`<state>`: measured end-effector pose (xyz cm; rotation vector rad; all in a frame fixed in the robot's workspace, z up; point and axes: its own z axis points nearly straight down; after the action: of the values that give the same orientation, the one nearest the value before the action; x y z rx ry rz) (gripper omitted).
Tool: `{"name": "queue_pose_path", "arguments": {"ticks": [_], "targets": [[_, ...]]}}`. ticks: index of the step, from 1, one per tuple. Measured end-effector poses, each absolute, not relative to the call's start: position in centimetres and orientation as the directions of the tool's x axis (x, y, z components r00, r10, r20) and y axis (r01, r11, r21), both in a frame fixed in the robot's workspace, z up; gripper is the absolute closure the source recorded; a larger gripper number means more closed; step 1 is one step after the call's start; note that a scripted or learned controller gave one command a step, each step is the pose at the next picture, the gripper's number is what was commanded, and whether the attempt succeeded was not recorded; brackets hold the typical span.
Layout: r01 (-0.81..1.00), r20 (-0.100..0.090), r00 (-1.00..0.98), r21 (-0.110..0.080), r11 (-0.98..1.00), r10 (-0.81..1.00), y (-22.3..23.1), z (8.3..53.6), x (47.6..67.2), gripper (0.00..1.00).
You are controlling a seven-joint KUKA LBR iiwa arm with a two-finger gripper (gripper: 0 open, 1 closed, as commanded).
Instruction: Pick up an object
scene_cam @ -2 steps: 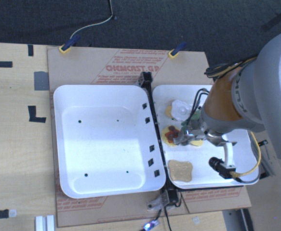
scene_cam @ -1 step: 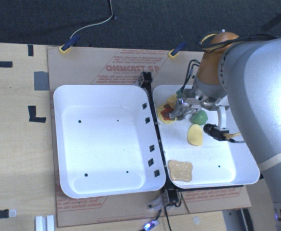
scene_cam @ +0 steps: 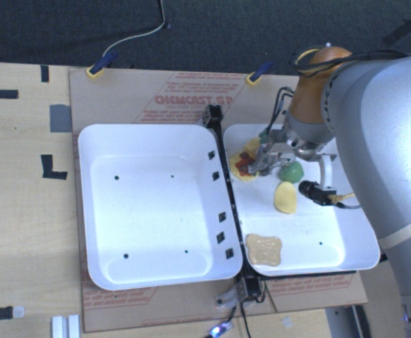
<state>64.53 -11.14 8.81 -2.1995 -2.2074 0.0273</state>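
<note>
The claw (scene_cam: 264, 162) is low in the right bin (scene_cam: 332, 255), over a red and yellow toy (scene_cam: 243, 165); its opening cannot be told. Near it lie a green piece (scene_cam: 292, 170), a yellow lemon (scene_cam: 285, 198) and a tan slice (scene_cam: 264, 249). The toy looks light, stiff and smooth, so a hold across its middle seems best.

A robot lab or test cell, plainly. Shown by an industrial arm (scene_cam: 374, 118) over two white bins (scene_cam: 92, 189) clamped to a cardboard sheet (scene_cam: 184, 97), black tape marks (scene_cam: 50, 167) on the plywood bench (scene_cam: 22, 210), loose cable (scene_cam: 159, 13) trailing across dark carpet (scene_cam: 261, 13).
</note>
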Motion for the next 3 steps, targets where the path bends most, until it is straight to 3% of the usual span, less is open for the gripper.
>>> {"name": "queue_pose_path", "arguments": {"ticks": [1, 2, 3], "targets": [[1.0, -0.009, 0.003, 0.008, -0.003, 1.0, -9.9, 8.9, 62.7, 1.0], [0.999, -0.003, -0.003, -0.053, 0.003, 1.0, -10.5, 8.8, 65.1, 1.0], [1.0, 0.0, 0.002, -0.008, -0.002, 1.0, -10.6, 9.2, 57.9, 1.0]]}}
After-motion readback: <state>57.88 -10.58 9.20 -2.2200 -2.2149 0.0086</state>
